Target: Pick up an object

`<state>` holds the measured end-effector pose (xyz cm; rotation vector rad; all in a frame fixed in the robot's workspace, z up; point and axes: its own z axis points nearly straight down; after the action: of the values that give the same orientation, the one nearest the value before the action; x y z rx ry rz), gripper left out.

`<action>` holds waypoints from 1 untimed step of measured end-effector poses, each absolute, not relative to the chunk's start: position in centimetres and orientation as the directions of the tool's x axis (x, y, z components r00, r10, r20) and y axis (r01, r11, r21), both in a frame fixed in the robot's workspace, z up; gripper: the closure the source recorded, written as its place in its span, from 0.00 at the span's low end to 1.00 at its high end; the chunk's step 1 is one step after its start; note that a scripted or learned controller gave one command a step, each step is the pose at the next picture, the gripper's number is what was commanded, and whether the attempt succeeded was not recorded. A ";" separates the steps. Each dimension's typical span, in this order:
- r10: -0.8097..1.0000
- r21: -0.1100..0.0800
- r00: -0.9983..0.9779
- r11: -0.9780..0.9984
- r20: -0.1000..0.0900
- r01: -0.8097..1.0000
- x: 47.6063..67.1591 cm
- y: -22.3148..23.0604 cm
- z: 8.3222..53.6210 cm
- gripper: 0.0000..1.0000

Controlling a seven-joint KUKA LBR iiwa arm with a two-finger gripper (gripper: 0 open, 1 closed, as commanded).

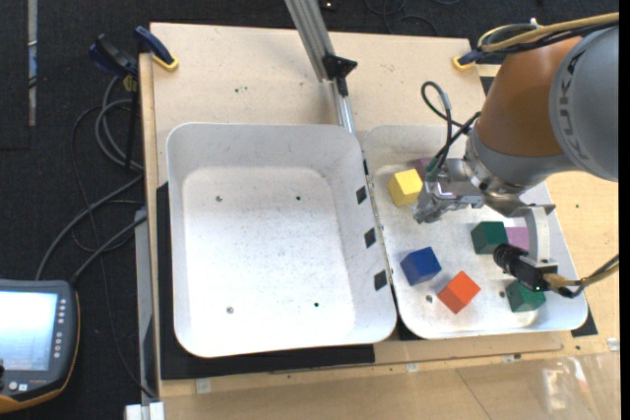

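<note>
Blocks for the pick lie in the right bin point(551, 315): a yellow block point(405, 186), a blue block point(421, 265), an orange block point(459, 292) and a green block point(488, 237). We see the gripper point(431, 207) low, just beside the yellow block, but we cannot tell how its jaws stand. Nothing looks lifted, so we judge the grasp and raise remain

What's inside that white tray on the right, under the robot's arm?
In the right bin lie a yellow block, a blue block, an orange block and two green blocks. Something pink peeks out; the arm covers the rest.
</note>
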<state>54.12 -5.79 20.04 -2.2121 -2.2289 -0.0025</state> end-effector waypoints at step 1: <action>1.000 0.002 -0.008 0.008 0.001 1.000 55.7 -0.7 20.9 1.00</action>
<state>55.72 -0.70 20.94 -2.2133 -2.2306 -0.0044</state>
